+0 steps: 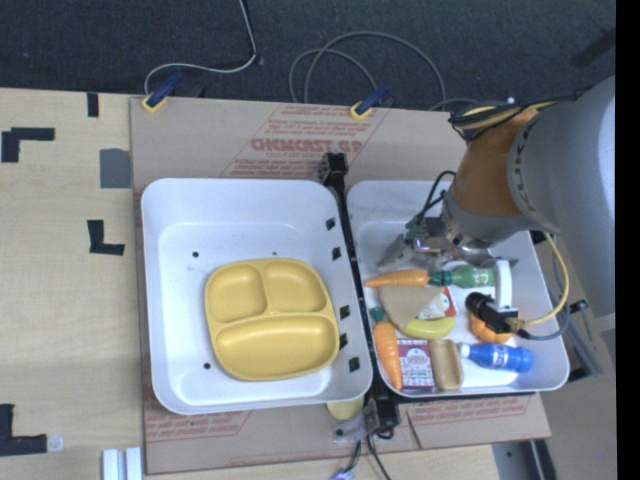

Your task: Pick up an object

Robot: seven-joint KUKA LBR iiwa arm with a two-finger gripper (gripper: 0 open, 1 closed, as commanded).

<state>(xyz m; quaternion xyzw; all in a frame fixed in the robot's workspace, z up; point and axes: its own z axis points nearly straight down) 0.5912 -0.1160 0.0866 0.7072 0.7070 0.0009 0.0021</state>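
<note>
A blue bottle [497, 356] and a carrot [386, 352] lie at the right bin's [556, 298] near edge, below the gripper [425, 240]. A second carrot [398, 280] rests just beneath the gripper, whose grip cannot be told. Left of it, the other bin [170, 228] holds a yellow divided plate [271, 318].

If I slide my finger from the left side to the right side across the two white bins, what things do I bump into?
Yellow plate in the left bin → divider between the bins → orange carrot → red snack box → blue bottle, lying near the right bin's right side.
</note>
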